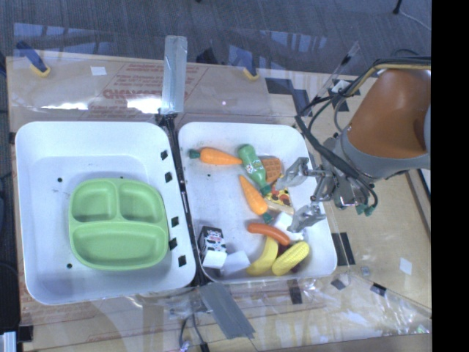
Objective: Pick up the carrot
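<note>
Approach step: nothing is gripped yet, and your carrot waits in the right bin.

You've got the gripper (300, 194) hanging over the right side of the right bin (220, 134), jaws spread wide and holding nothing, the arm (388, 119) reaching in from the right with its wrist tipped down. There are two carrots: one (253, 195) lies slantwise mid-bin, just beside the green bottle (253, 163); the other (215, 156) lies near the bin's far left corner. I'd judge the slanted one your nearer pick: swing left, turn the jaws across its length, then descend. Mind the crowding toys beside it.
</note>
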`<state>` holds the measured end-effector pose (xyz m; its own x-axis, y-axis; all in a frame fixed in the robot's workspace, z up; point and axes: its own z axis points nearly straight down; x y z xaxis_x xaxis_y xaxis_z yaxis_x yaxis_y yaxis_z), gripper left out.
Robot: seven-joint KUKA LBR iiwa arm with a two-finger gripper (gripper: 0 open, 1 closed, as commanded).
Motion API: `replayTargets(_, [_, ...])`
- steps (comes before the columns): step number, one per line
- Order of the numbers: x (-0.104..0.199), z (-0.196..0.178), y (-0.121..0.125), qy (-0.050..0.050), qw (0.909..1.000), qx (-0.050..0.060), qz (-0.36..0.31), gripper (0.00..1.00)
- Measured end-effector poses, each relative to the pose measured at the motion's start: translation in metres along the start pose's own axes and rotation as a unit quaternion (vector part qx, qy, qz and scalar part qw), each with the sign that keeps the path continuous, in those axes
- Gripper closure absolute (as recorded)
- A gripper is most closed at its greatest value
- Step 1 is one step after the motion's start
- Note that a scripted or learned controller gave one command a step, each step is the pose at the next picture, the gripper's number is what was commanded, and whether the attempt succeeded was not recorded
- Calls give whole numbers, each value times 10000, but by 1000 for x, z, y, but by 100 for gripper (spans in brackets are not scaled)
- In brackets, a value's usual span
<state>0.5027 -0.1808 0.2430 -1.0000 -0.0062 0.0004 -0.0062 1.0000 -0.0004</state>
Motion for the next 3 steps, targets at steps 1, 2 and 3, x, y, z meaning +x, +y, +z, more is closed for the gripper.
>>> replayTargets(1, [-39,151,31,-15,9994,-1,-345,0])
replayTargets(2, [-40,140,34,-21,9992,0,-393,100])
replayTargets(3, [-71,105,60,-21,9885,0,-1509,100])
